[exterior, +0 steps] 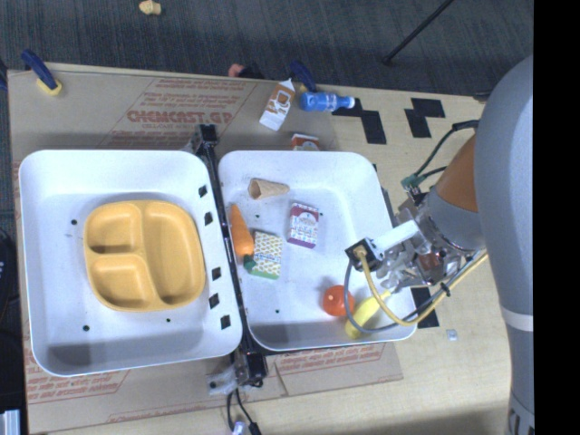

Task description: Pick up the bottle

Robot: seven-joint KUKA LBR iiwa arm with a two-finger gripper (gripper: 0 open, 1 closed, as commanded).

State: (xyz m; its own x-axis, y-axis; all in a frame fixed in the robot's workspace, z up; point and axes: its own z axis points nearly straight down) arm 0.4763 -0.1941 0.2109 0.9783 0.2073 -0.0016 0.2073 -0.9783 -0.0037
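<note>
Arm [507,198] in from right, end effector [381,275] over right bin's [362,166] edge.

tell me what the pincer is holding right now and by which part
It cannot be told. The pincer sits low over the right bin's right edge, above a yellow object; no item shows in its grip. The blue bottle lies outside the bins.

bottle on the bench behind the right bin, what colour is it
Blue, with a paler cap end; the bottle shows in the camera view.

The claw [364,284] partly hides a yellow object [365,313] beneath it.
</note>
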